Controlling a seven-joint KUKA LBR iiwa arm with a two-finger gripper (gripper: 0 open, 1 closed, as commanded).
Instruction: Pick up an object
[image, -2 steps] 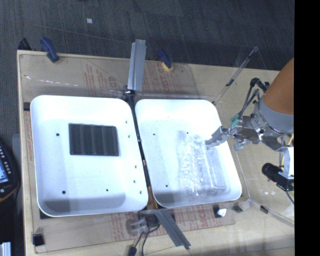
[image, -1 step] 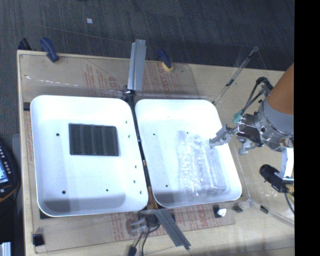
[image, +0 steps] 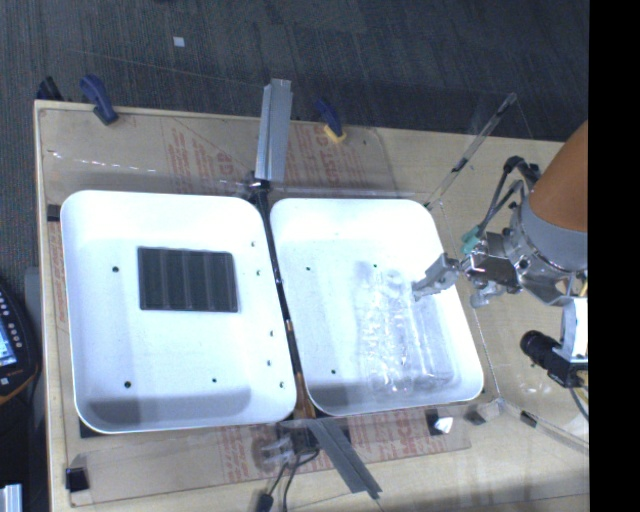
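Down at the near edge, a grey metal bracket (image: 335, 455) is jutting out from under the seam between the two bins, with cables trailing off below it. Just above, the left bin (image: 90, 250) is carrying a dark ribbed rectangular pad (image: 187, 279), lying flat in its upper middle. Over in the right bin (image: 320, 240), a clear plastic object (image: 400, 335), looking like crinkled transparent packaging, is lying along the right half, running toward the near wall. The gripper (image: 432, 280) is hanging over that bin's right rim, right at the far end of the clear plastic, and I cannot tell how its fingers are standing or whether they have anything. Further back, a grey upright post (image: 273, 130) is standing at the bins' far seam, with blue clamps (image: 98, 100) biting the bench's far edge.
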